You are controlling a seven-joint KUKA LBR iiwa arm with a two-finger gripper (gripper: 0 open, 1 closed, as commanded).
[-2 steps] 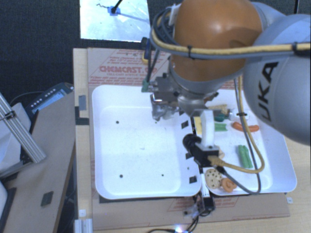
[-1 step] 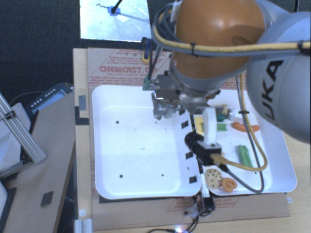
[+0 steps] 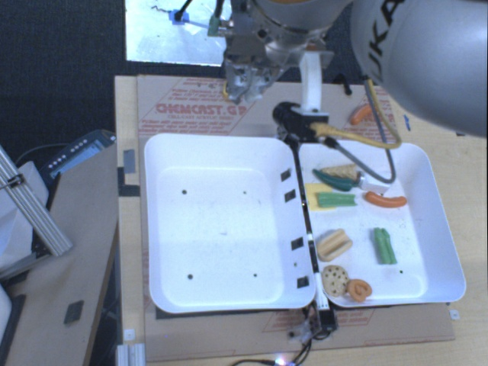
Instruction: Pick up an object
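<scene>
The gripper hangs above the surface behind the left bin, its fingers' state impossible to tell, nothing visibly held.

The grey arm reaches in from the right, and its jaws hang above the far edge of the desk, over the printed cardboard sheet behind the left bin. The right bin holds a green and yellow wedge, a short green piece, an orange sausage, a green stalk, a tan bread roll, a speckled cookie and a small orange ring. A yellow cable runs from a black fitting at the bins' far junction.
</scene>
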